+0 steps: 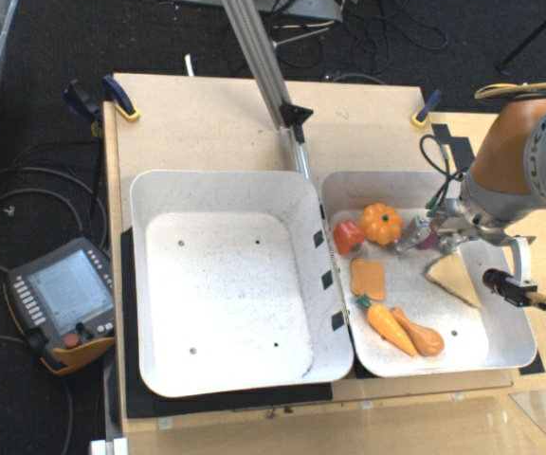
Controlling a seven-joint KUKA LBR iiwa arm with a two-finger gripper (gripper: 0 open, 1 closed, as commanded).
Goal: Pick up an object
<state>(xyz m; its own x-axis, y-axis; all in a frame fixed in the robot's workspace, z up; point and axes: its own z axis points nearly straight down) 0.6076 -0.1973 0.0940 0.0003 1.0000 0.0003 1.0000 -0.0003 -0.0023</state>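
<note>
The right bin (510, 344) holds several toy foods. A red pepper (348, 236) and a small orange pumpkin (382, 224) lie at its upper left. Below them is a flat orange slice (369, 279), then a carrot (387, 325) and an orange drumstick-like piece (418, 334) near the front. A tan wedge (453, 282) lies at the right. My gripper (419, 237) hangs low over the bin, just right of the pumpkin and above the wedge. A small purple thing (431, 241) shows right at the gripper; whether it is gripped is unclear.
The left bin (150, 254) sits beside the right one, sharing a middle rim. A slanted metal rail (259, 50) runs down from the top to the bins' junction. A teach pendant (60, 297) lies on the floor at left. Clamps sit at the bench's back corners.
</note>
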